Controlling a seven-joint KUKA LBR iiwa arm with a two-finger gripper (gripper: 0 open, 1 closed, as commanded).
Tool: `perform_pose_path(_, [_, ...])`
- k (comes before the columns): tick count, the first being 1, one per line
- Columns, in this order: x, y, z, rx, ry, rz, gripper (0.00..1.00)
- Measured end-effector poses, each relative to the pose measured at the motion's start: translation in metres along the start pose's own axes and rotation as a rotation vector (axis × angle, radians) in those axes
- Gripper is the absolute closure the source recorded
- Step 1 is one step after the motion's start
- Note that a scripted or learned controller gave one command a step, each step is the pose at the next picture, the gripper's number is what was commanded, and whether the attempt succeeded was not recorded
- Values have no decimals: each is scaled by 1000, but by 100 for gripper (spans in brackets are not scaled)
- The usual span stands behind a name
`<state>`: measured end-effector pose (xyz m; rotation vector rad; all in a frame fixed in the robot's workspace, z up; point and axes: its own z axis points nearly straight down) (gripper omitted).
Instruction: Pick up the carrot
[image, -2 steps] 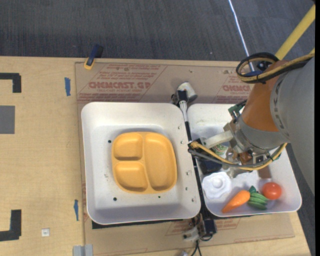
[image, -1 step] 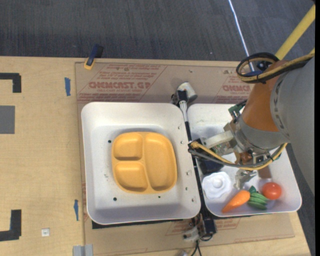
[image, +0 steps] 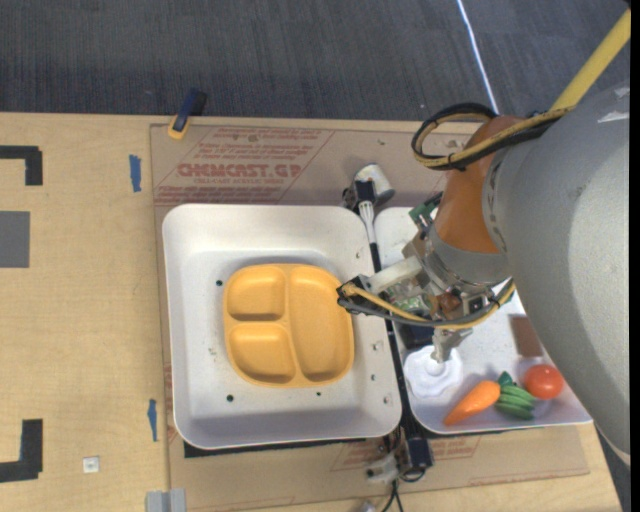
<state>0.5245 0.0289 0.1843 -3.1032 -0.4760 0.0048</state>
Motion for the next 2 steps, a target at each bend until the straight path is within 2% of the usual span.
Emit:
perform_pose_path(1, [39,-33,0,-2,3,55,0])
perform_pose_path(2, [68,-96,95,0,14,-30,0])
